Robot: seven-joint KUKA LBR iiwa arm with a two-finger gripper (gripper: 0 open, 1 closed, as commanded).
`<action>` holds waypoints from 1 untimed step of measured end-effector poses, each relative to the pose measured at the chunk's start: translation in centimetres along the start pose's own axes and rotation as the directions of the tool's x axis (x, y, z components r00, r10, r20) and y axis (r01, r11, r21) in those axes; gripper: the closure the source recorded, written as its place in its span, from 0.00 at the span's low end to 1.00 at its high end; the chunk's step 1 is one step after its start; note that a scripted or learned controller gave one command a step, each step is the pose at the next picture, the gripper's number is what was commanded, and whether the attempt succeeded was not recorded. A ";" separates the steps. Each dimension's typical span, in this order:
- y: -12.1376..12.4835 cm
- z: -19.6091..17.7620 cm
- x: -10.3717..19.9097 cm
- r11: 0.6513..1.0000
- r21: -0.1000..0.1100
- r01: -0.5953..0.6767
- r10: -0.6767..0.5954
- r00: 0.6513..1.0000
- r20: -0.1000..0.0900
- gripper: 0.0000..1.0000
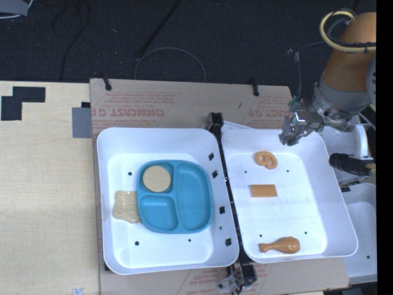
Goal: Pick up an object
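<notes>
End effector (295, 129) poised over the far corner of the right bin (336, 183), nothing seen between its tips.

From the camera view: hangs at the bin's upper rim, reached in from the right on the grey arm (344, 72) with its orange band; spread or pressed together cannot be told at this size. Nearest candidate probably the pretzel-shaped piece (266, 160), just below and left of the tool; flat orange slab (263, 191) mid-bin, drumstick-shaped toy (280, 246) near the front wall, all well apart, so likely easy to single out. Left bin (116, 146) carries a blue divided tray (184, 201) with a tan round cracker (156, 178) in one compartment, and a pale biscuit (126, 206) touching the tray's left edge. Both bins sit on brown cardboard (184, 106) over a light wooden tabletop (43, 189); dark floor with cables beyond.
</notes>
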State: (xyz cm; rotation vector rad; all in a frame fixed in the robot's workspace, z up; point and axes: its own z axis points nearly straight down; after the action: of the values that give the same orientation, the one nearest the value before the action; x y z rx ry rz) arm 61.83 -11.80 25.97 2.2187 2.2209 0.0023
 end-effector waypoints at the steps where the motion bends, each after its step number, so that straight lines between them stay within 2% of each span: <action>1: -2.0 -0.4 4.8 1.000 0.006 0.003 -0.003 1.000 -0.003 1.00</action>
State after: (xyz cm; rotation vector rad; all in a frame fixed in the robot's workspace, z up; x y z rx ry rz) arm 59.79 -7.00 26.41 2.2202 2.2280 -0.0013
